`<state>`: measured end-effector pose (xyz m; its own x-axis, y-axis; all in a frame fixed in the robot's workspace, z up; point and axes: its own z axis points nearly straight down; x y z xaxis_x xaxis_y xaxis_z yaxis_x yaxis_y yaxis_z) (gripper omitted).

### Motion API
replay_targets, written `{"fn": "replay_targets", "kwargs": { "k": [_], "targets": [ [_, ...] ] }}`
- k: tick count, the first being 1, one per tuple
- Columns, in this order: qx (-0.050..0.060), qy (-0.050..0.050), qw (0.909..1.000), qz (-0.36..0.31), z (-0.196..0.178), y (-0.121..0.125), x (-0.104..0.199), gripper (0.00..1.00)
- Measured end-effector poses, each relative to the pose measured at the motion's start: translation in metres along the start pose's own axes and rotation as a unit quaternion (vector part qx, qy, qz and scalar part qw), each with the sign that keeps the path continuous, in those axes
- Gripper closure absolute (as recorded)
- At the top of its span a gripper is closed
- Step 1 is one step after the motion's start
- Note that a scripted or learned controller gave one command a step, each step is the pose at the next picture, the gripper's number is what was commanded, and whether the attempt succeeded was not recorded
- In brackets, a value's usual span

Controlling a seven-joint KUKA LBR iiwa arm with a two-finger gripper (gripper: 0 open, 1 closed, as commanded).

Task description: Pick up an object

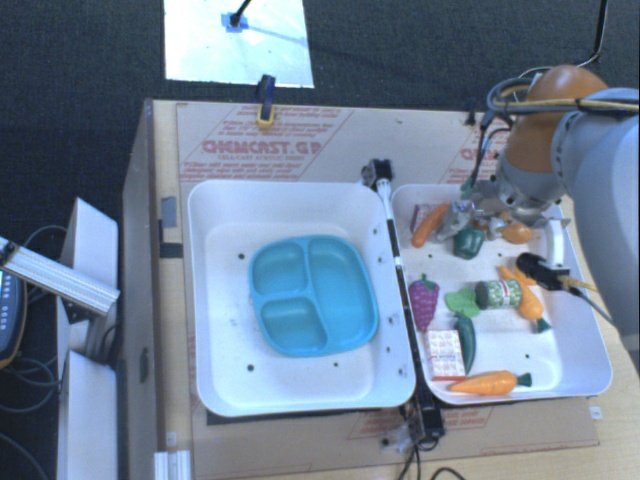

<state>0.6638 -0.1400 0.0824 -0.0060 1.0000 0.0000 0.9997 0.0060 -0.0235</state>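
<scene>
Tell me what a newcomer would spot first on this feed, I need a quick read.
The bright blue divided plate lies alone in the left bin. The right bin is crowded with toy food: an orange carrot at its near edge, purple grapes by the divider, a green can in the middle. The grey arm reaches in from the right, its pincer low over the bin's far corner beside a green pepper.

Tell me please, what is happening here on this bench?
A grey robot arm reaches in from the right, and its gripper is low in the far part of the right bin, among toy foods, near a green pepper and a carrot. Whether it holds anything is unclear. The left bin holds a blue divided plate.
</scene>
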Motion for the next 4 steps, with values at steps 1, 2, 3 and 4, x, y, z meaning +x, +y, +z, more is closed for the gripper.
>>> {"fn": "replay_targets", "kwargs": {
  "k": [1, 2, 3, 4],
  "targets": [
    [-0.003, -0.001, 1.0, 0.0, 0.0, 0.001, 0.037, 0.0],
    [-0.013, -0.001, 0.9999, 0.002, -0.002, -0.008, -0.004, 0.0],
    [-0.014, -0.001, 0.9999, 0.001, -0.013, -0.007, -0.004, 1.0],
    [-0.014, -0.001, 0.9999, 0.0, -0.013, -0.007, -0.004, 0.0]
  ]
}}
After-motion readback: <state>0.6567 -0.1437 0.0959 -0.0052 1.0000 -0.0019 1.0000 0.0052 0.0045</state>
